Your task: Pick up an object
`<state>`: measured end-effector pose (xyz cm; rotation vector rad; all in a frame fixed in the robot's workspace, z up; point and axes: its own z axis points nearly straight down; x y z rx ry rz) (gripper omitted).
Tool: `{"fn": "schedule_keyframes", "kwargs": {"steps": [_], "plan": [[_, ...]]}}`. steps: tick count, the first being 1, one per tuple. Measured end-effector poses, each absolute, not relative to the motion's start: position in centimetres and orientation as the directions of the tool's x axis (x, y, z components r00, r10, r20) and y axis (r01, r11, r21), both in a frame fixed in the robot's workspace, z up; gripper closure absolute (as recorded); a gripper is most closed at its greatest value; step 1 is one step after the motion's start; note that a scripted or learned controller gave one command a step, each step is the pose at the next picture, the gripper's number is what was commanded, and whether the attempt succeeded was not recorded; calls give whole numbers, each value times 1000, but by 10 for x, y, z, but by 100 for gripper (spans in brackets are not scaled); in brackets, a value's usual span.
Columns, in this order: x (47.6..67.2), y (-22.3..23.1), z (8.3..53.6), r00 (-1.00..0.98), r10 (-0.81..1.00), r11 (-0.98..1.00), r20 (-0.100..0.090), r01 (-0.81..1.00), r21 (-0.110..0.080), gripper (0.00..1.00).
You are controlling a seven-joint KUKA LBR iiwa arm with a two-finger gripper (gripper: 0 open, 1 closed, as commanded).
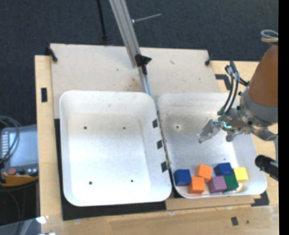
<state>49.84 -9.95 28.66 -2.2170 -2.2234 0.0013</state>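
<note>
On the bench [129,65], the left bin [110,146] sits beside the right bin [183,116]. A cluster of coloured blocks [211,177] lies packed in the right bin's near corner. The gripper [217,131] hangs above that bin's middle, up-view of the blocks and apart from them, holding nothing, fingers spread open.

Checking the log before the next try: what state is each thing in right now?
gripper: above the right bin, nothing between its fingers.
blocks: seven, clustered at the right bin's near edge, touching one another.
left bin: flat on the bench, beside the right bin.
</note>
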Motion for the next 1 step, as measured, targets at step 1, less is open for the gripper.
{"fn": "schedule_keyframes", "kwargs": {"steps": [1], "plan": [[499,-100,288,1,1000,-1,-1,1000,3,0]]}}
